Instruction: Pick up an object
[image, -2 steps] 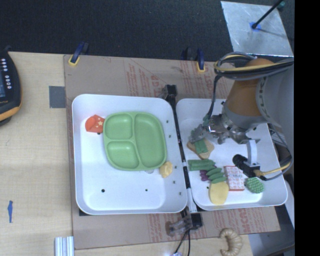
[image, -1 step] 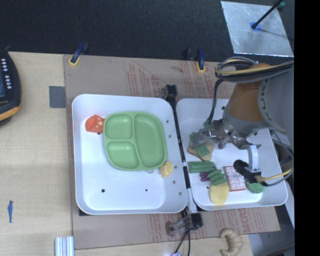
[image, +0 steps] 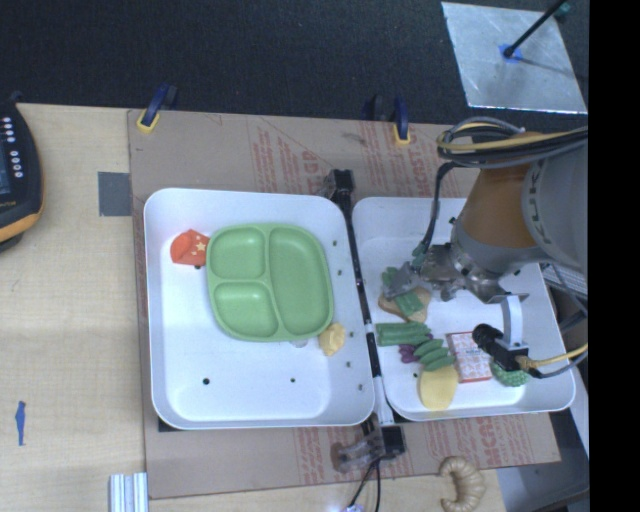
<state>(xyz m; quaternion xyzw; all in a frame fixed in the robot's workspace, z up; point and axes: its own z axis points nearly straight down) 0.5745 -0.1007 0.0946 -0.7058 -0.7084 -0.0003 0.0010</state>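
Around the bins: a cluttered wooden bench (image: 60, 330) under a brown cardboard sheet (image: 250, 150).

Pinned along the sheet's upper edge by a yellow-tipped clamp (image: 155, 108) and a blue clamp (image: 400, 120); black keypad device (image: 15, 170) at far left, grey tape patch (image: 114, 193) beside it, silver panel (image: 510, 60) upper right, tan curled piece (image: 463, 482) at bottom.

Bright, even light falls from overhead across the bench, and the left white bin (image: 180, 390) glares nearly blown-out along its floor. The green divided plate (image: 270, 282) casts only a soft, short shadow. Top background sits dark. Detail is soft and grainy throughout, small items in the right white bin (image: 545, 400) smeared.
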